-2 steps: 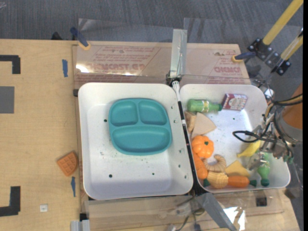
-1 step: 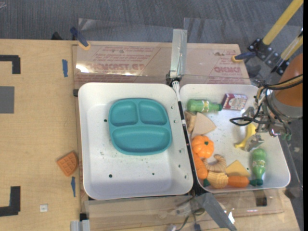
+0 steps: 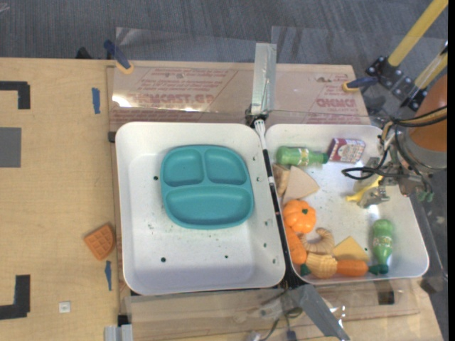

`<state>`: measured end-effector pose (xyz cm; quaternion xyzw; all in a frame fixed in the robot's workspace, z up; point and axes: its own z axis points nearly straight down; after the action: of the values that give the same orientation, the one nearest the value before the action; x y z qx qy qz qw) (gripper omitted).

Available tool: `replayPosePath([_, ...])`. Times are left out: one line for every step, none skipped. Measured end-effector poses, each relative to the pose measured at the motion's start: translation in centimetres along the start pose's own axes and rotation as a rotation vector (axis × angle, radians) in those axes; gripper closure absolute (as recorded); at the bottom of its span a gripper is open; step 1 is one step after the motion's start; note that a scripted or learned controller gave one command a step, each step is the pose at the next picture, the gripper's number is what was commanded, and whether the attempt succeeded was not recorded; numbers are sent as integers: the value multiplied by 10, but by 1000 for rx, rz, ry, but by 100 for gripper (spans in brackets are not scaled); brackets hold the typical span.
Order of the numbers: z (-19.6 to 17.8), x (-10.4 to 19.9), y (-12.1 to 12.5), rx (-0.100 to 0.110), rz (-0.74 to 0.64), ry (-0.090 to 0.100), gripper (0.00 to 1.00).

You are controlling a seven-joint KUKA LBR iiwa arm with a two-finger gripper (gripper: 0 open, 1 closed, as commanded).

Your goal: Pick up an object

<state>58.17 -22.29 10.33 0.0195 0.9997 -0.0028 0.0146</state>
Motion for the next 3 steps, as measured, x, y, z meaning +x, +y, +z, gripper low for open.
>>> replayPosePath([-145,-19,55,-2,183,10,100])
replayPosePath([-23,-44,4,-6,68,33,100])
replayPosePath([17,-70,5,0,498,25,100])
